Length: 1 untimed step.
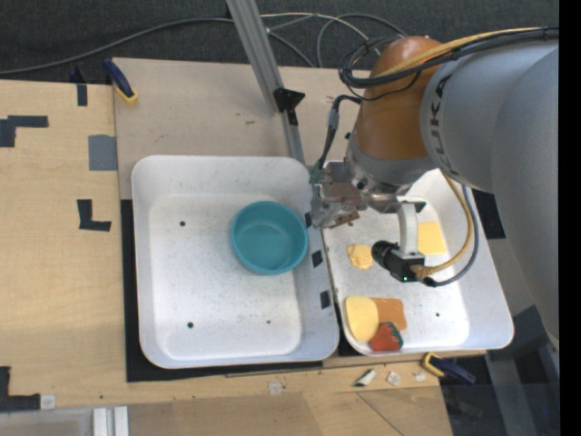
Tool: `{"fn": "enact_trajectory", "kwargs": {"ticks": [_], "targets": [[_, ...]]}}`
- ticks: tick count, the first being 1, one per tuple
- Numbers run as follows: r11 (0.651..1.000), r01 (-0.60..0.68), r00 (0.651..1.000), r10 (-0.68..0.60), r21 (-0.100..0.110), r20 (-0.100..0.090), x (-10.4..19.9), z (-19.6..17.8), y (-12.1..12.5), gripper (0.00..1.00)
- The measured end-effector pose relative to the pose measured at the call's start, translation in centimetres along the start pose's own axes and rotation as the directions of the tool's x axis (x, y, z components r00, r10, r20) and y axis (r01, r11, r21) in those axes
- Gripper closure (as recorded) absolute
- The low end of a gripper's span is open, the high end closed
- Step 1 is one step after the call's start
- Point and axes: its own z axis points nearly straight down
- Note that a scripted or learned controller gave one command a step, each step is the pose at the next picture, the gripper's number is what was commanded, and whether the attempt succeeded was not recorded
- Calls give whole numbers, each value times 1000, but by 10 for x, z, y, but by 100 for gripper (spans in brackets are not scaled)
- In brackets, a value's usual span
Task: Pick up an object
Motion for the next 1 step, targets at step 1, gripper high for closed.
{"fn": "enact_trajectory", "kwargs": {"ticks": [1], "targets": [[1000,3,1000,-3,-1,-1,50,-14,-30,100]]}}
